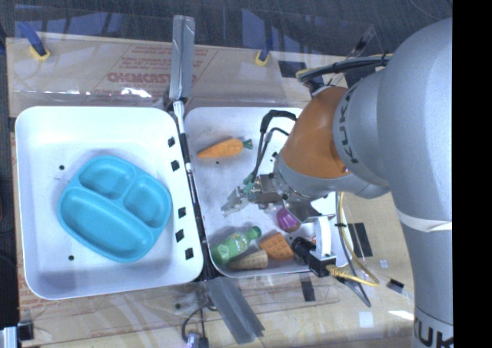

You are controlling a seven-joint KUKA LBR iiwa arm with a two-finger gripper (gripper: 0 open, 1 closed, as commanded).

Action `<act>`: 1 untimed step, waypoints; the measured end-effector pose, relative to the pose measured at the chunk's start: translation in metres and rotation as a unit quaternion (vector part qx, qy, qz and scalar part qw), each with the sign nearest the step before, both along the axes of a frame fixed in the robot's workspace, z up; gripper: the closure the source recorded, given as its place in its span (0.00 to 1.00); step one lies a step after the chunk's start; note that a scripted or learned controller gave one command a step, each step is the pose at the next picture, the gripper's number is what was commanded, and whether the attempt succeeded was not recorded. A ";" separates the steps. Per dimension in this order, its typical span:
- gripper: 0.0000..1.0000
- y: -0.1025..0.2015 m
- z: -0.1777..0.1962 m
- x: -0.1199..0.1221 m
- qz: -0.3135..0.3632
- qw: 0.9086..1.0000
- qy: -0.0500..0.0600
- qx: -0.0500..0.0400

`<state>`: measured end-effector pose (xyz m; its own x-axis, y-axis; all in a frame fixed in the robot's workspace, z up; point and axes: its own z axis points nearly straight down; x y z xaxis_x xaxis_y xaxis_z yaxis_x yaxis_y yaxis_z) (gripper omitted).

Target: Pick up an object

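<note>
My gripper (240,197) hangs over the middle of the right bin (201,122), pointing left, with bare white floor beneath it. An orange carrot (222,148) lies above it near the bin's back left. A green bottle (237,244) and an orange and tan cone-shaped toy (264,253) rest along the bin's front edge, below the gripper. A small purple object (288,220) sits just right of the gripper, partly under the wrist. Nothing shows held in the gripper.
The left bin (38,131) holds a blue divided plate (115,208). The orange-banded wrist and grey arm (400,131) cover the right bin's right side. A metal divider (182,54) stands between the bins at the back.
</note>
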<state>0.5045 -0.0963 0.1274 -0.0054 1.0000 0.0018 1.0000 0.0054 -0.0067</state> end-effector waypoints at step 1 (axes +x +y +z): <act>0.00 -0.021 -0.036 0.113 0.002 1.000 -0.001 -0.001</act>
<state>0.6173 -0.1173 0.0911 -0.0092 1.0000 0.0006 1.0000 0.0092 -0.0038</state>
